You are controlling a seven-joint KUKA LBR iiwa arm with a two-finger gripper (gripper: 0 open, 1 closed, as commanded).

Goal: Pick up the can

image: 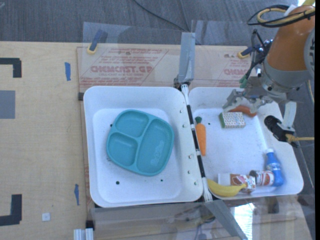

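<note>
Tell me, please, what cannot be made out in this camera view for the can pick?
- Gripper: its fingers are small and blurred over the right bin, so their state is unreadable.
- Orange thing under the gripper: partly covered, identity unclear.
- Can: lying by the banana; label too small to read.
- Arm: cut off by the right edge.

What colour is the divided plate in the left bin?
Teal, a turquoise blue-green; the divided plate shows plainly in the camera view.

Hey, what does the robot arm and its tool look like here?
The arm has a wide orange band above a grey wrist section. Yellow and black cables loop over its top. The tool is grey metal with thin fingers, with small green and dark wires running beside it.
</note>
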